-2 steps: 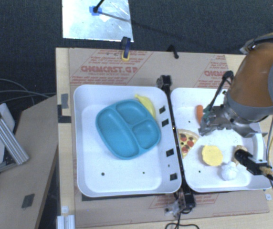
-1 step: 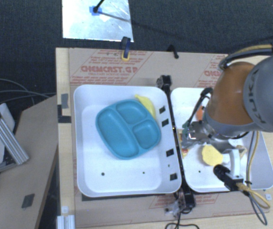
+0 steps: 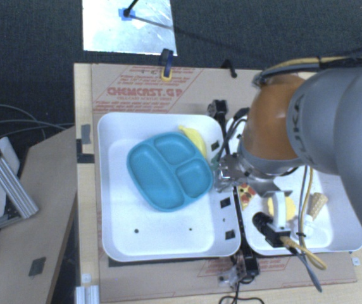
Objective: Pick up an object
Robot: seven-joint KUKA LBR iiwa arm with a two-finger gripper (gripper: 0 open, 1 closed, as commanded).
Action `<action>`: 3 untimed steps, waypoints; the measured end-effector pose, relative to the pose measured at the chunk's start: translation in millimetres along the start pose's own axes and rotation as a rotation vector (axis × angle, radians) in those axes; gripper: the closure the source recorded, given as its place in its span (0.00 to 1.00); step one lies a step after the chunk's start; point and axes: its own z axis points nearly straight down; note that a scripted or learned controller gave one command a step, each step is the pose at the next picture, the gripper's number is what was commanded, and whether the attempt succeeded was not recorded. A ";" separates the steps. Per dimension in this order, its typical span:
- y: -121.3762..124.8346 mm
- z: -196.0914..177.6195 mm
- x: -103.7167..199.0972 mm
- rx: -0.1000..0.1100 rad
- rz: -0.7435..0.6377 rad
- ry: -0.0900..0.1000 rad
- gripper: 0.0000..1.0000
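A blue divided plate (image 3: 168,170) lies tilted in the left bin (image 3: 162,242). A yellow banana (image 3: 194,139) pokes out from behind the plate's far right edge. The grey arm with its orange band (image 3: 271,128) hangs over the wall between the two bins. My gripper (image 3: 226,175) sits low under the wrist, close to the plate's right rim, and the wrist covers most of it. In the right bin (image 3: 345,239) a small red and white thing (image 3: 245,196), a yellow piece (image 3: 276,206) and a tan waffle cone (image 3: 318,203) lie just below the wrist.
The bins rest on a brown cardboard sheet (image 3: 143,90) on the bench. A shiny foil sheet (image 3: 127,18) lies beyond it. Aluminium framing (image 3: 0,182) stands at the far left. Bare white floor shows in the left bin's near half.
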 end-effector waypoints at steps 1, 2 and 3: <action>-20.9 -92.8 69.1 -0.008 -0.002 0.004 1.00; 56.8 -13.3 74.6 0.001 0.007 -0.003 1.00; 10.4 -125.6 67.5 -0.008 0.005 0.002 1.00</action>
